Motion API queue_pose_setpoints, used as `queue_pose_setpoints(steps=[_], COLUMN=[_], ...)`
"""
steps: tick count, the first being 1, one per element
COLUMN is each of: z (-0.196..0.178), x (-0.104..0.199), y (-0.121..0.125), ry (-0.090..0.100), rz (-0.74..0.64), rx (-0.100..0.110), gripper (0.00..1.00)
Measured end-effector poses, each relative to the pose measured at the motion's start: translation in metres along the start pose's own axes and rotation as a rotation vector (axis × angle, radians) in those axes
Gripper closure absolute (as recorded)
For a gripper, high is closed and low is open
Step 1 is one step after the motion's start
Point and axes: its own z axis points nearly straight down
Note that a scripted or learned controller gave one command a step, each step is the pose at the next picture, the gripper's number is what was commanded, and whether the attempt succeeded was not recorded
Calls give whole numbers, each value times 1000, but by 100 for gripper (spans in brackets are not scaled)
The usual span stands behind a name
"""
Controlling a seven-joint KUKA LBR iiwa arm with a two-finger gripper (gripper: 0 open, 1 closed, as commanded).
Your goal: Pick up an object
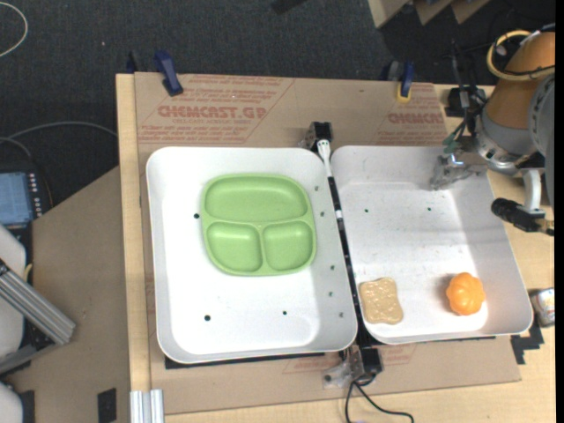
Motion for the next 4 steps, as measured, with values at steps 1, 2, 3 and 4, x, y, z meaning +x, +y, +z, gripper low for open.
queue_pose_setpoints(steps=[1, 2, 3, 4], z=[-1, -1, -1, -1], x=[0, 0, 0, 0], y=[-2, -2, -2, -2], ry=[2, 2, 2, 2], rz=[2, 1, 1, 1], rx=[6, 6, 6, 6], gripper=[100, 100, 100, 100])
